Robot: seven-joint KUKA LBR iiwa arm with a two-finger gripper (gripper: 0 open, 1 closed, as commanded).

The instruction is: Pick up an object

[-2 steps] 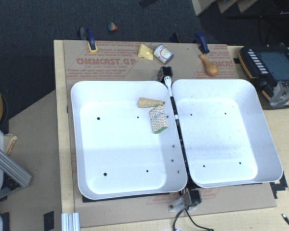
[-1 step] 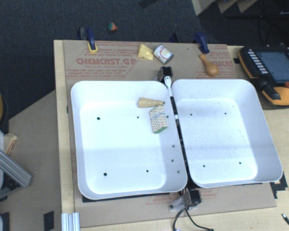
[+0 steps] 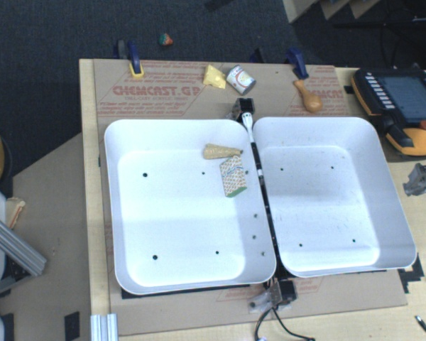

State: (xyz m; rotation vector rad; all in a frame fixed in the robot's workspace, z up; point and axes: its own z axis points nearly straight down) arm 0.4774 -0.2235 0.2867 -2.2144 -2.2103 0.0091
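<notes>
Two objects lie in the left bin [image 3: 177, 261], near its back right corner. One is a tan, elongated piece [image 3: 221, 151] lying roughly sideways. Just in front of it rests a small patterned green and white packet [image 3: 233, 175], touching or nearly touching the tan piece. The right bin [image 3: 326, 258] sits beside the left one, their rims meeting along the middle.
Behind the bins on the cardboard lie a yellow wedge [image 3: 214, 77], a small white and grey can [image 3: 240, 79] and a wooden-handled item [image 3: 308, 96]. Blue clamps [image 3: 134, 57] hold the board's back edge. A handheld control pendant [image 3: 399, 99] sits at the right.
</notes>
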